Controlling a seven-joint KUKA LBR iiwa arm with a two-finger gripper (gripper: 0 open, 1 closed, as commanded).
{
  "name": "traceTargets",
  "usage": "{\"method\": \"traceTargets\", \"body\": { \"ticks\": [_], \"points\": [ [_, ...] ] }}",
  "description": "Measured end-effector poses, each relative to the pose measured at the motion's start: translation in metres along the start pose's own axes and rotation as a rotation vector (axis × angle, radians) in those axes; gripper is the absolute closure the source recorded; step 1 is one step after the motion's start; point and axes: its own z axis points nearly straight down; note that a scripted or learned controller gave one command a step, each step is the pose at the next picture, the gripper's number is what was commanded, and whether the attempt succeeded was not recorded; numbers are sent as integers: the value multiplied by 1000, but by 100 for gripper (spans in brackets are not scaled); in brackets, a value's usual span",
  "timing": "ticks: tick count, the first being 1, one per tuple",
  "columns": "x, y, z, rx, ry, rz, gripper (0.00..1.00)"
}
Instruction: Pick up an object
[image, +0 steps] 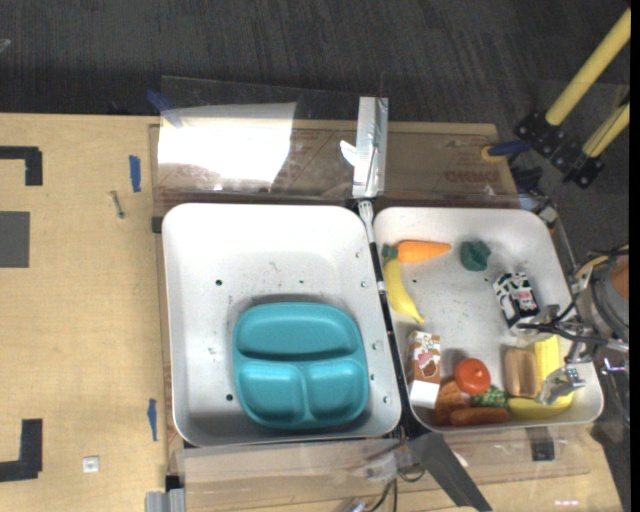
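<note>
The right bin (440, 222) holds several toy foods: an orange carrot (425, 251), a yellow banana (400, 290), a green lump (474, 255), a black-and-white cow figure (516, 297), a small printed carton (426, 357), a red tomato (473, 375), a brown block (518, 372) and a yellow block (547, 358). My gripper (558, 350) reaches in from the right edge and stands open over the bin's right side, one finger either side of the yellow block. I cannot tell whether it touches the block.
The left bin (190, 260) carries a teal divided tray (298, 362). A second banana (540, 406) and red and green pieces (470, 412) crowd the right bin's front rim. A clear plastic sheet (260, 150) lies behind the bins. Yellow-legged stand (590, 70) at the far right.
</note>
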Motion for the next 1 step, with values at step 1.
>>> {"method": "traceTargets", "body": {
  "ticks": [1],
  "points": [
    [-49,-1,34,7,-16,-203,0]
  ]
}}
